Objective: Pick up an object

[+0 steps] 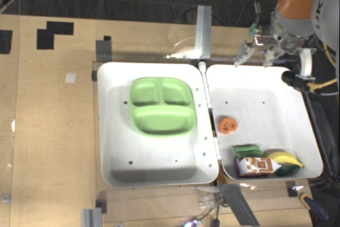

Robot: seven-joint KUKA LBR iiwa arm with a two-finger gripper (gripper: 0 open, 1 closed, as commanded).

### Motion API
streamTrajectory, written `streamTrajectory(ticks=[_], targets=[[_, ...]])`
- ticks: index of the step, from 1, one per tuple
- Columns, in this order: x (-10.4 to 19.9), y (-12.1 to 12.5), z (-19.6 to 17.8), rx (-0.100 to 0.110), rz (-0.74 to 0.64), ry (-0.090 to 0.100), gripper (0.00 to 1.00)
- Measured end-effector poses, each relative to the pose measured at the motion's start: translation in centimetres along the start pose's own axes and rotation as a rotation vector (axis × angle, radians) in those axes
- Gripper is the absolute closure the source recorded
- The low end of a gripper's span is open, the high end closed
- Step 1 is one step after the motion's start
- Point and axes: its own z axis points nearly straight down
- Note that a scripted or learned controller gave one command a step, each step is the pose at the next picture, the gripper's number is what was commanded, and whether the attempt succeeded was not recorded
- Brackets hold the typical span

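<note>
Hovering gripper (255, 55) spread, empty, over right bin (297, 114) far edge | nothing picked | items at near edge untouched

A pale wooden surface (48, 114) carried two shallow white bins side by side, the left bin (114, 162) and the right bin (265, 87). Black squares (53, 33) marked the wood at the far left. An upright metal post (204, 32) stood behind the bins' shared edge.
</note>
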Motion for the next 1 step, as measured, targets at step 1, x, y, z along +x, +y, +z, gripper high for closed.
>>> streamTrajectory(ticks=[1], targets=[[-1.66,-4.86,9.85,0.002,0.079,0.000,0.00]])
